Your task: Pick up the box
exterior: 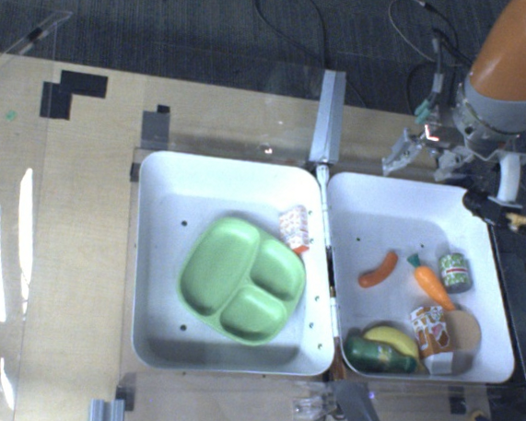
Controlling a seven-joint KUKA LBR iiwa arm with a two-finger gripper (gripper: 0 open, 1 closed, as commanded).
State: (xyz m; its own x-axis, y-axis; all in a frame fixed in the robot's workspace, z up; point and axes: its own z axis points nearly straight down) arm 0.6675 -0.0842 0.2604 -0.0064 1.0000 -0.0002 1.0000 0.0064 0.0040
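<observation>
I have the tool (415,153) parked above the far edge of the right bin (403,195), outside the rim and near the far right corner of the surface (76,233). From this slant I cannot tell how it is set, and nothing sits in it. So I judge this to be the approach step, with no descent begun.

The box (431,330) I take to be the small printed carton lying near the near right corner of the right bin. It is crowded: a carrot (431,286) lies just on its far side, a round tan piece (464,332) touches its right side, and a banana (391,338) and a dark green bottle (380,355) lie just to its left along the near wall. A small can (455,272) and a sausage (378,269) sit further off.

Next I would need to carry the tool across the bin toward that near corner, line it up over the carton's narrow sides, and come down without nudging the carrot.
</observation>
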